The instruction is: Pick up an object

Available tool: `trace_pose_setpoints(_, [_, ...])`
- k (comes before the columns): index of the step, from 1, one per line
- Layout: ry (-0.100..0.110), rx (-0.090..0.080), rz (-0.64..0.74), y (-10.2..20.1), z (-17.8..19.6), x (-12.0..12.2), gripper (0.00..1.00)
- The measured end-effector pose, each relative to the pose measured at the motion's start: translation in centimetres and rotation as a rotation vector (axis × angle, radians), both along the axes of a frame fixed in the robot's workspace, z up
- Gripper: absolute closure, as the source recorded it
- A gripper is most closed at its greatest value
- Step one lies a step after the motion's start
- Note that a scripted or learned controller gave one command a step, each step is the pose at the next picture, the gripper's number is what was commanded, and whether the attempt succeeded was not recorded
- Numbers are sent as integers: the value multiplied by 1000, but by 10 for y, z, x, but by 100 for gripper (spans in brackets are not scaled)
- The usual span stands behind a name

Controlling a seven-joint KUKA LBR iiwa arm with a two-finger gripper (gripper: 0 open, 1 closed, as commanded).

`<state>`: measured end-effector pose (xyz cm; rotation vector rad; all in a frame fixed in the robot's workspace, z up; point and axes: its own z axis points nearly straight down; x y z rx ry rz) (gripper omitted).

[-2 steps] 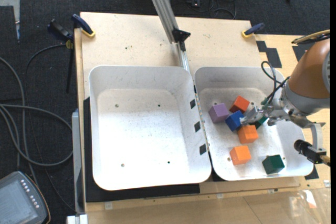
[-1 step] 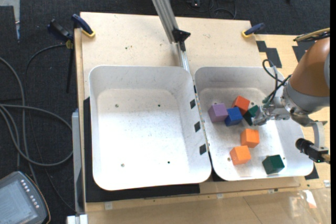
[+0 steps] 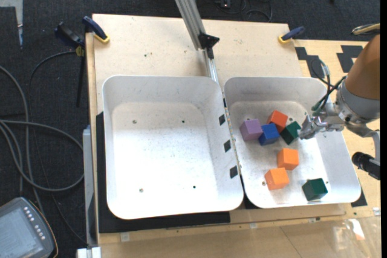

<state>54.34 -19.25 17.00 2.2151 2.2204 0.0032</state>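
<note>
The gripper [image 3: 307, 129] is too small for me to tell its opening or hold, but it sits against the dark green cube [image 3: 291, 132] in the right bin [image 3: 338, 190], so I judge a grasp attempt underway, needing a firm close before lifting.

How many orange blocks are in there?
3, all in the right white bin: one orange cube beside the blue cube, another mid-bin, another nearer the front.
</note>
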Motion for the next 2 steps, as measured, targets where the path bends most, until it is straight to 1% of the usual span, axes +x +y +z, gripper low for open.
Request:
trace_pose_setpoints(1, [-3,-1,2,4,63,5,100])
trace_pose_setpoints(2, [2,1,1,4,76,6,100])
